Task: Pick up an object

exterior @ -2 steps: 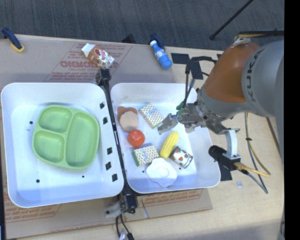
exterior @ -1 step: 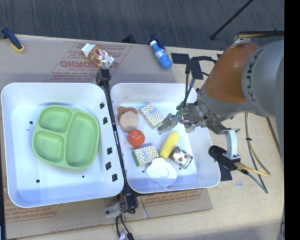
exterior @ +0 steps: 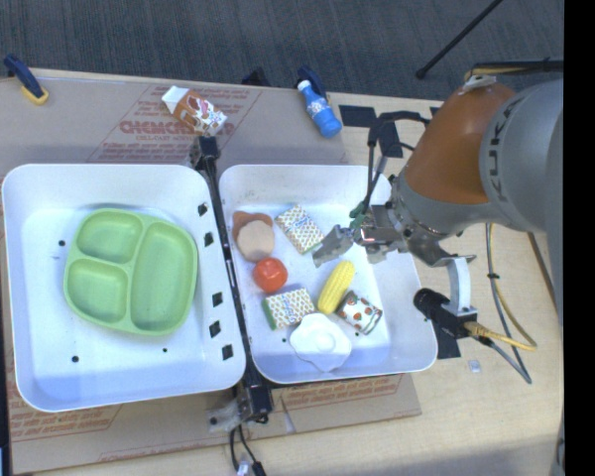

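Overhead slanted view of two white bins. The left bin [exterior: 30, 296] holds a green divided plate [exterior: 131, 272]. The right bin [exterior: 402, 350] holds a corn cob [exterior: 336, 286], tomato [exterior: 270, 274] and small packets. The arm's gripper [exterior: 339, 243] hangs above the corn.

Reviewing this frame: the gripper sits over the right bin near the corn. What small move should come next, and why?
Probably a short descent toward the corn. The gripper hovers in the right bin just above and beside it, with nothing visibly between its fingers. The corn is the nearest item, lying tilted with the patterned packet and small can close by, so a careful lowering seems best.
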Motion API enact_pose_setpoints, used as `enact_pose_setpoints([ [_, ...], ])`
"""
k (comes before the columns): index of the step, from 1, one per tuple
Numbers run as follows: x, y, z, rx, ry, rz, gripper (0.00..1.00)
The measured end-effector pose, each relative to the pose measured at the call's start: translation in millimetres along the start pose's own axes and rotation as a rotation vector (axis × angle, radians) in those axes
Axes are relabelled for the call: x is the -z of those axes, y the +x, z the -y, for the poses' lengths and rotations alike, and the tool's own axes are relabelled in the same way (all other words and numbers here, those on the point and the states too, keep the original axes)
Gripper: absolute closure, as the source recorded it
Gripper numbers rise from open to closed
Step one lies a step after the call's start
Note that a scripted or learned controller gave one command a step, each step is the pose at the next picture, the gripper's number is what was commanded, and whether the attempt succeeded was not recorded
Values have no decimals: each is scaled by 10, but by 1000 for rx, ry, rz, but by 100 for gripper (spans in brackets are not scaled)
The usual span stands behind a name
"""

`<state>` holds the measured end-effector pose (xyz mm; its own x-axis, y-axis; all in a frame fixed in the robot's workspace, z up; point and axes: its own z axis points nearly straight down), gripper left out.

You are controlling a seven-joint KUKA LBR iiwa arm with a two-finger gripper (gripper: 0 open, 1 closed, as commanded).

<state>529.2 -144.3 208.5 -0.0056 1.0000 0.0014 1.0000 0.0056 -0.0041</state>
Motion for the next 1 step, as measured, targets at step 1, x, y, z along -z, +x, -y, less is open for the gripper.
enact_pose_setpoints([
  [1, 0, 0, 0, 0, 0, 0, 0],
])
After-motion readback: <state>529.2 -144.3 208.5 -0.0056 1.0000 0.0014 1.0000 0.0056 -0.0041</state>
